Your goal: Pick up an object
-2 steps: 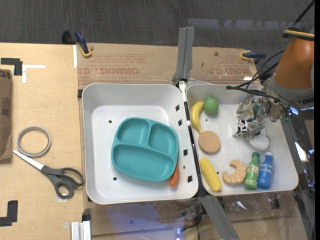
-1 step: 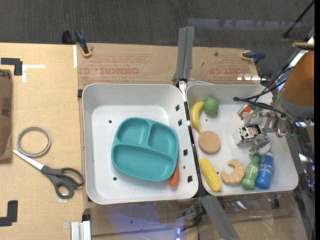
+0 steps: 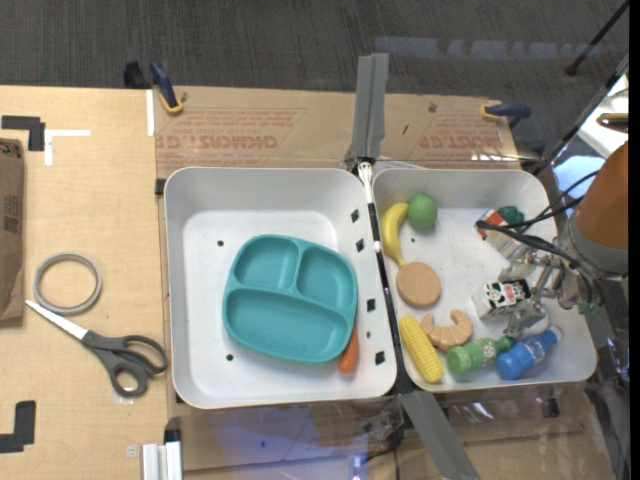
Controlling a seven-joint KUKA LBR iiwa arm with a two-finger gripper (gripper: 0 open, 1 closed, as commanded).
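where the arm reaches into the right bin (image 3: 470,183), its pincer (image 3: 528,293) hangs low with fingers spread, gripping nothing. a small black-and-white carton (image 3: 505,293) lies just beside it at nine o'clock; a blue bottle (image 3: 524,356) rests near at six.

The bench (image 3: 80,168) is showing a pale wooden top on its left side, with brown cardboard (image 3: 270,133) lying across its far part. Two shallow white bins are sitting on it side by side, the left bin (image 3: 185,268) touching the right bin (image 3: 465,180) along a shared edge. Left of the bins, a roll of tape (image 3: 67,282) is lying flat, and grey-handled scissors (image 3: 100,346) are lying just beside it. A brown paper bag (image 3: 10,230) is lying at the left edge.
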